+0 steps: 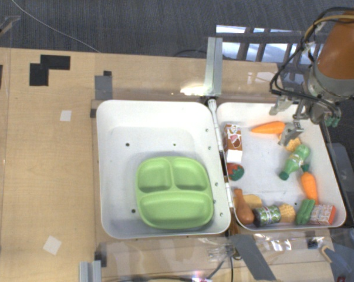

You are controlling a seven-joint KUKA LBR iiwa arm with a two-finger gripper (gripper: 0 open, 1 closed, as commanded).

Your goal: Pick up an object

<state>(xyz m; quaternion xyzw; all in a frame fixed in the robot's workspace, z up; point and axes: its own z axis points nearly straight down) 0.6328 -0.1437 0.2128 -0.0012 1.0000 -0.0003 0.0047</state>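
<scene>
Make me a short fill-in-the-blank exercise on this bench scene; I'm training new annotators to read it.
1. The green divided plate lies in the ____ bin.
2. The pincer hangs over the ____ bin.
3. The carrot beside the pincer is coloured ____.

Missing words: left; right; orange

This looked like a robotics lab rather than a home or kitchen. A pale wooden desk [41, 175] carried black square markers [47, 68] toward ten o'clock and two shallow white bins [115, 157] fixed side by side with metal brackets [213, 63]. Grey carpet [135, 16] ran along the twelve o'clock side, crossed by a thin loose cable [53, 28]. At two o'clock stood a grey and orange robot arm [338, 57] trailing black wiring. The food in the bins was plastic toy produce [294, 163] and a green divided plate [174, 191].
</scene>
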